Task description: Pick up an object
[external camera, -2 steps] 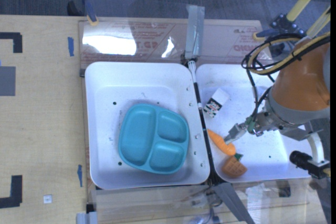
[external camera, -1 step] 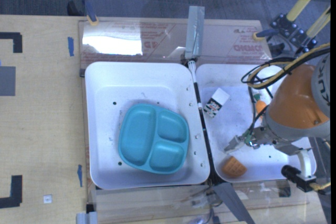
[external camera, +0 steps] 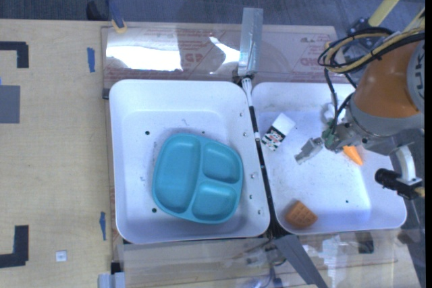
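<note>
Object to grab: nothing picked for sure yet; candidates all sit in the right bin (external camera: 317, 202).
White block (external camera: 276, 131): small, with a dark printed patch, upper left part of that bin, close to the divider.
Orange waffle-looking piece (external camera: 300, 214): lower part of the right bin, near the bottom rim, well apart from me.
Orange bit (external camera: 353, 154): small carrot-coloured thing just beside my wrist, partly hidden by it.
Blue plate (external camera: 197, 177): three-section one in the left bin (external camera: 128, 104); too wide for me, skipping it.
Me: gripper (external camera: 307, 151) low over the middle of the right bin, tip pointing toward frame left.
Jaws: honestly can't tell if they're spread or pinched; the tip's a grey blur, with nothing visible between them.
How I'd do it: go for the white block since it's nearest, centre over it, come straight down, and stay off the divider wall.
Risk: nudging the block into the wall.
</note>
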Motion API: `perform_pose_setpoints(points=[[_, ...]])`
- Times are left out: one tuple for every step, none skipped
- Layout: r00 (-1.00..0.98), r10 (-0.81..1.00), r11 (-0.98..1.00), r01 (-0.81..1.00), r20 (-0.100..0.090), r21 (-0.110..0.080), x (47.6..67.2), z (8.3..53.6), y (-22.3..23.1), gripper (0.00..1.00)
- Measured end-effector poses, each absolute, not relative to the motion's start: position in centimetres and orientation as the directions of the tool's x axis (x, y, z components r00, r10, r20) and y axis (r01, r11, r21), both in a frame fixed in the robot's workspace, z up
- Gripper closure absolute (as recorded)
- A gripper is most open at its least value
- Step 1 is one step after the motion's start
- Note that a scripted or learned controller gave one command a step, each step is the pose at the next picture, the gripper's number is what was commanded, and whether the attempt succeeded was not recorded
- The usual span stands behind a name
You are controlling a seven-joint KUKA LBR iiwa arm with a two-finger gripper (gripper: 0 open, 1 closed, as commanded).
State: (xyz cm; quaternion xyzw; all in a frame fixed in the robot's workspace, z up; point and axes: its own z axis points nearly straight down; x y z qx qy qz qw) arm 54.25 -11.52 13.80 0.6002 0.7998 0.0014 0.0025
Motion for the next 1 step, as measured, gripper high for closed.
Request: perform_pose_setpoints(points=[[-0.228, 0.974, 0.228, 0.974, -0.004, 0.001, 56.14, 13.22, -19.16, 0.0]])
